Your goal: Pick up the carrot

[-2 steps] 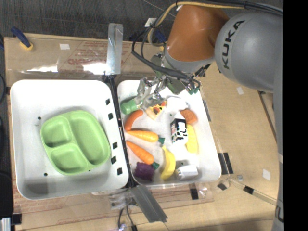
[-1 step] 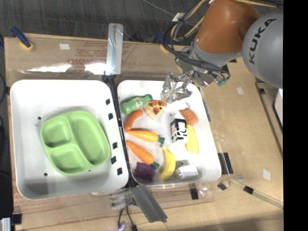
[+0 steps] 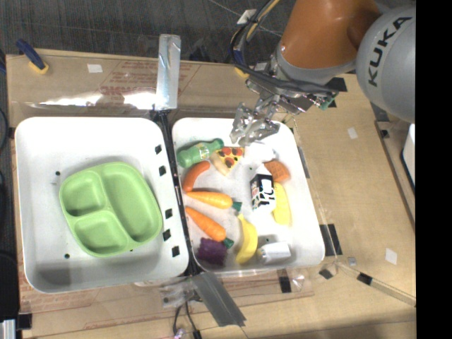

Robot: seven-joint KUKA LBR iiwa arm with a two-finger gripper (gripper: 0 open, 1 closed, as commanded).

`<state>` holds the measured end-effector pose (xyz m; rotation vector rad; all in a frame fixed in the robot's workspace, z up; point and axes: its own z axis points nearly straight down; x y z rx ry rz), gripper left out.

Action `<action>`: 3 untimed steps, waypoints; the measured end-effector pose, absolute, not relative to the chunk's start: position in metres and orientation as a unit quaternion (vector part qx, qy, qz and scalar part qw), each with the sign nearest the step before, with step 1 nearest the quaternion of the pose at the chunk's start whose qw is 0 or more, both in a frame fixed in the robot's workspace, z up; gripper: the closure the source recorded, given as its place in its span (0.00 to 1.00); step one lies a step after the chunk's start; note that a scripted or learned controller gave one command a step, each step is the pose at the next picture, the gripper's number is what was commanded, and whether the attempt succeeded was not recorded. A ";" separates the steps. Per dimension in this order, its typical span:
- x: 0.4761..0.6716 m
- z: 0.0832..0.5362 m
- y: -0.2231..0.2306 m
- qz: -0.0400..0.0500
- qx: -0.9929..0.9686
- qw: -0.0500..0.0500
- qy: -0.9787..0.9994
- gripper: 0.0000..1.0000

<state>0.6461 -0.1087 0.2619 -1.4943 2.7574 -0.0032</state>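
Observation:
Two orange carrots with green ends lie in the right bin (image 3: 304, 189). One carrot (image 3: 210, 199) lies across the bin's middle left. The other carrot (image 3: 206, 223) sits just in front of it, angled toward the front. My gripper (image 3: 252, 128) hangs over the back of the right bin, above a pizza-slice toy (image 3: 227, 159) and well behind both carrots. It is open, and nothing is between its fingers.
The right bin also holds a green bottle (image 3: 200, 152), an orange sausage-like piece (image 3: 195, 176), a black-and-white box (image 3: 262, 191), a banana (image 3: 247, 239), a purple item (image 3: 210, 251) and a white block (image 3: 275, 251). A green divided plate (image 3: 109, 207) sits in the left bin (image 3: 35, 161).

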 end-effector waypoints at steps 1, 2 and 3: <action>0.637 0.296 -0.046 -0.001 -0.604 0.003 0.797 1.00; 0.657 0.275 -0.042 0.000 -0.696 0.002 0.718 1.00; 0.657 0.266 -0.016 0.001 -0.798 0.001 0.603 1.00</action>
